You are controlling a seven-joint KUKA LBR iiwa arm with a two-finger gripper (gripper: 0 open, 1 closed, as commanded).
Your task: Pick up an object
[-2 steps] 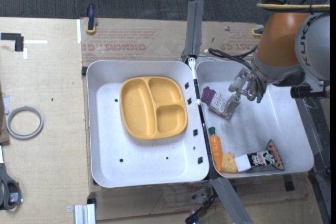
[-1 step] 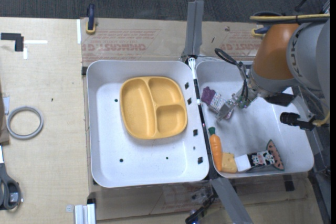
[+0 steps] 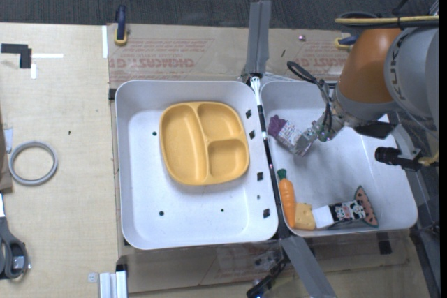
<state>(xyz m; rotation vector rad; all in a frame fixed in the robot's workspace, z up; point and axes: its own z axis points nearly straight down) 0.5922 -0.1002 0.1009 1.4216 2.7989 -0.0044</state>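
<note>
My gripper (image 3: 306, 142) hangs low in the right bin (image 3: 380, 181), at its left side, reaching in from the grey arm with the orange band (image 3: 367, 73). A small purple object (image 3: 278, 126) lies just left of the gripper, touching or nearly touching it. Along the bin's front left lie an orange toy carrot (image 3: 286, 195) with a green top, a yellow chunk (image 3: 304, 216), a white and black box (image 3: 339, 214) and a dark triangular piece (image 3: 365, 208). I see nothing held between the fingers.
The left bin (image 3: 140, 213) holds a yellow divided plate (image 3: 204, 143). A grey divider post (image 3: 258, 38) stands behind the gap between the bins. On the bench at the left lie a grey tape ring (image 3: 31, 162) and scissors (image 3: 10, 258).
</note>
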